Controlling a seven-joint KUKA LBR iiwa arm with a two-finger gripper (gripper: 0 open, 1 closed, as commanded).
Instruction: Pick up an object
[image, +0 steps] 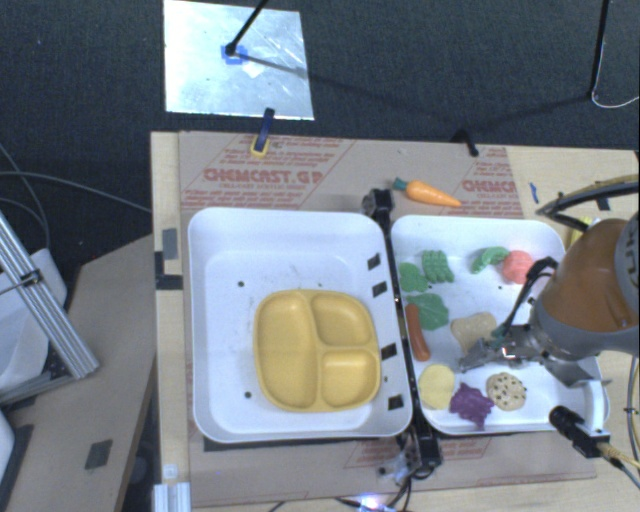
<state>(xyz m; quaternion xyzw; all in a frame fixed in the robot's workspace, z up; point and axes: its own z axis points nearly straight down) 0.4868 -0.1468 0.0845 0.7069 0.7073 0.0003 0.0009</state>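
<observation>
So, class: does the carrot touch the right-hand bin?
Apart. The camera view shows the carrot lying on the board beyond the right bin, with bare board between them.

The claw (487, 351) hangs low in the right bin (545, 232), just above the cookie (506, 390).

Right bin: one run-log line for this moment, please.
pincer low in right bin | beside bread slice | nothing seen held | yellow tray in left bin

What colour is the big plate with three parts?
The divided plate is pale yellow, seen clearly in the camera view, sitting in the left white bin.
</observation>
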